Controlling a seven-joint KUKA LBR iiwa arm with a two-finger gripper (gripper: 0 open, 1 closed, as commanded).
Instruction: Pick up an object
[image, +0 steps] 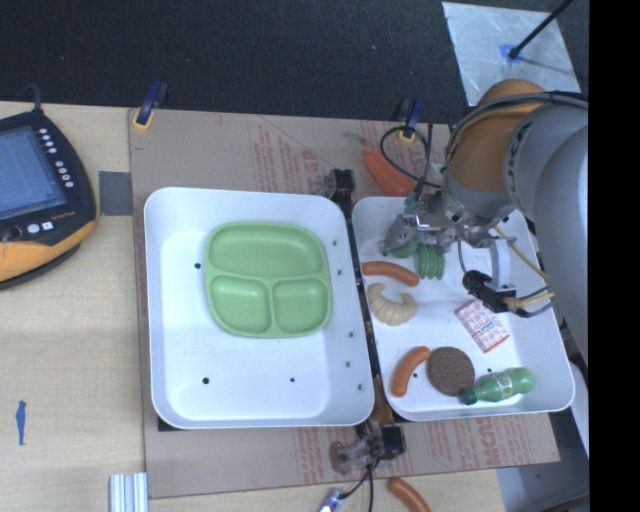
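Observation:
My gripper (412, 234) hangs low over the far left part of the right bin (540, 400). It is right beside a small green ribbed item (431, 262), which lies just below and to its right. In the same bin lie an orange sausage (390, 271), a pale croissant (392, 305), a second sausage (408, 370), a round brown cookie (451, 369), a green bottle (498, 386) on its side and a red-and-white packet (482, 325). Nothing visibly hangs from the gripper.
The left bin (180, 380) holds a green divided plate (268, 277). An orange piece (385, 172) lies outside the bins at the back, and another sausage (410, 492) at the front. A teach pendant (35, 195) sits at far left. Cables run beside the wrist.

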